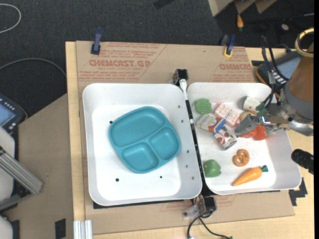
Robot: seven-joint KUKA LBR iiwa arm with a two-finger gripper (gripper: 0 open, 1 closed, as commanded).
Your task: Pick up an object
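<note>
Nearest you, the carrot (247, 176), green pepper (212, 168) and pretzel (241, 157) lay untouched in the right bin (284, 178). Beyond them the pincer (251, 126) hung low among the cartons (222, 123); whether it gripped anything, you could not tell. Nothing was lifted yet.

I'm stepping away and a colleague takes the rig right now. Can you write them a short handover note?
Hand: low in the right bin, among the toys; whether it grips anything can't be told.
Right bin: carrot, pretzel, green pepper, can, green round toy, red piece beside the hand.
Left bin: teal divided plate.
Done: the arm has reached in.
Left: grip an object and lift it.
</note>
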